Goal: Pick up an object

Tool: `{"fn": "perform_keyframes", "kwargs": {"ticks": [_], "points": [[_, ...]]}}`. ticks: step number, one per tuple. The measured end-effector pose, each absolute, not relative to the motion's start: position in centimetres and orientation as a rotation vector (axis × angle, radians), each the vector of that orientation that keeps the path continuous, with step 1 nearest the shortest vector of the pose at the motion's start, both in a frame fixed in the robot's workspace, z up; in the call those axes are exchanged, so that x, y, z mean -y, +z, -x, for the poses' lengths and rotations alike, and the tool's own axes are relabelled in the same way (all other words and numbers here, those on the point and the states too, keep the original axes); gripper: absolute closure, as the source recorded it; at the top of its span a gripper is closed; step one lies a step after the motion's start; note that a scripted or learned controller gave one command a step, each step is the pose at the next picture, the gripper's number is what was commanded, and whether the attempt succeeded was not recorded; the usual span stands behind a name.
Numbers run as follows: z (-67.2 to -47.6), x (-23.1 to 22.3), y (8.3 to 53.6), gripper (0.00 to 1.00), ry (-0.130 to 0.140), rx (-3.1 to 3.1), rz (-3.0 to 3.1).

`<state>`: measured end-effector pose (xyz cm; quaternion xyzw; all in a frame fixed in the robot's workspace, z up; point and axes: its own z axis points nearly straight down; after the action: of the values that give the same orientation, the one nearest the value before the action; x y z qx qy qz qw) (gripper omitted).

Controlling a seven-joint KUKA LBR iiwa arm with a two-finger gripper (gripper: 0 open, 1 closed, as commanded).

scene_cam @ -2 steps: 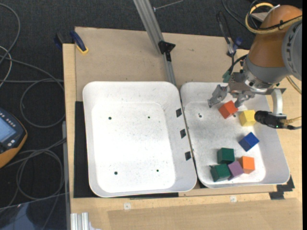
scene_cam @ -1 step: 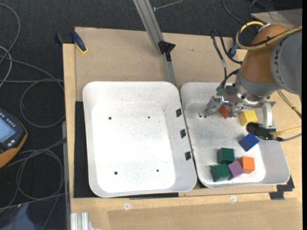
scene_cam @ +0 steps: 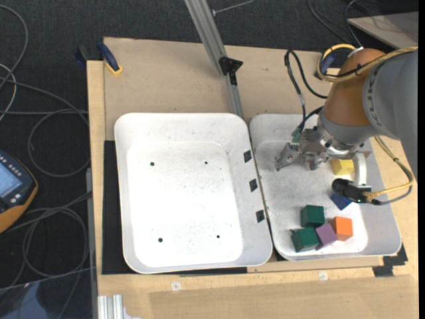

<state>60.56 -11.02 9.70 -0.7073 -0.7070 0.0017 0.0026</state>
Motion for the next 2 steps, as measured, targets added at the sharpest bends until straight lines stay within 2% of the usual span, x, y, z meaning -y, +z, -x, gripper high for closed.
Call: {"fn": "perform_keyframes", "kwargs": {"ticks": [1, 2], "points": [[-60.8, 11.0, 11.1, 1.0, -0.004, 2.222, 2.221], [-60.4, 10.4, 15.8, 1.0, -0.006, 2.226, 2.223]]}}
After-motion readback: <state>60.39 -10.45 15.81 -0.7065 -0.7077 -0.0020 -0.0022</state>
